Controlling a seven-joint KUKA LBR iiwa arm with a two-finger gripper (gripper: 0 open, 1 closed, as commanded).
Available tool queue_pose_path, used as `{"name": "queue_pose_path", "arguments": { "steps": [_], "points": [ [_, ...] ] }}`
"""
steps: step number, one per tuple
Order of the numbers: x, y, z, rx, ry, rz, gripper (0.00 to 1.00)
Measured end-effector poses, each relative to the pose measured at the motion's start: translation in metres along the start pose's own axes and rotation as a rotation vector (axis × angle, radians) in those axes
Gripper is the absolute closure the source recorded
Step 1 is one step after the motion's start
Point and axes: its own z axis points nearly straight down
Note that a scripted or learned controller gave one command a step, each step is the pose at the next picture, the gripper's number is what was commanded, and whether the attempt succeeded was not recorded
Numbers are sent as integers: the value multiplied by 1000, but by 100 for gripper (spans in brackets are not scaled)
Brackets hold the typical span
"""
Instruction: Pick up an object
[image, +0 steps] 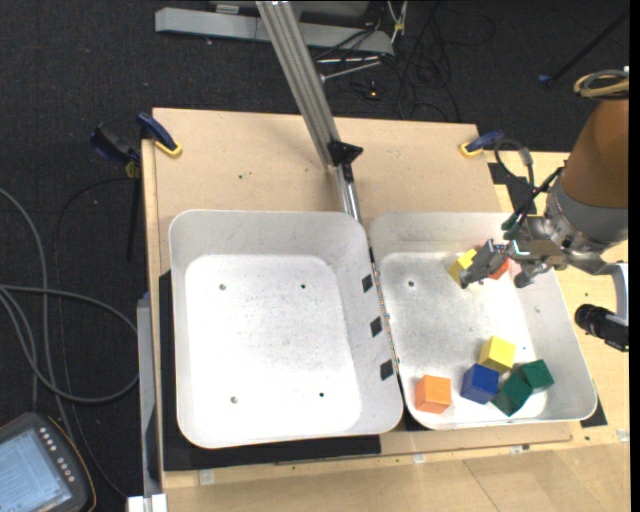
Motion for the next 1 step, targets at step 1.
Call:
{"name": "queue_pose_path", "arguments": {
  "steps": [1],
  "points": [
    [0,1,-2,-4,-1,2,0]
  ]
}}
